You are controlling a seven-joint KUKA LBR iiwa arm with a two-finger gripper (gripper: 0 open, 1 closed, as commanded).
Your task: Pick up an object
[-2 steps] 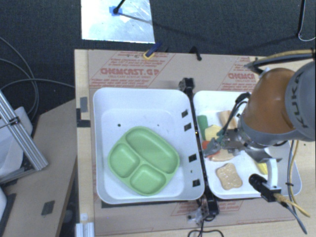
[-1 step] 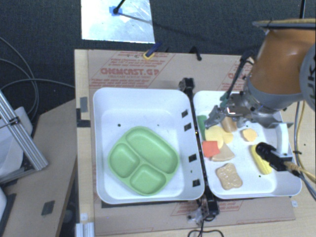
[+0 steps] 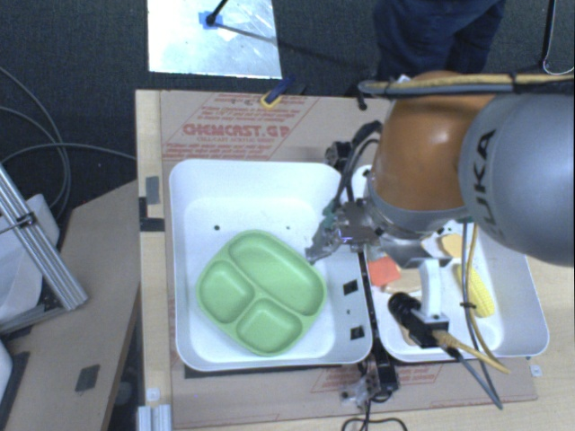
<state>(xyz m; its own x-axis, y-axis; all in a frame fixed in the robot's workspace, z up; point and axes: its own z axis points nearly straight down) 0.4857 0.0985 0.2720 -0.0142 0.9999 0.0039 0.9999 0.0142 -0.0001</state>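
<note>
Objects: one green tray [image 3: 260,290] in left bin [image 3: 193,187]; one corn cob [image 3: 476,285] right; jaws' state unclear.

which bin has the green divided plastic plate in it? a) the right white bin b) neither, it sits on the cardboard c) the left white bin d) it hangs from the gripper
c: the green divided plastic plate lies flat on the floor of the left white bin, while the gripper is over that bin's right rim, apart from the plate.
</note>
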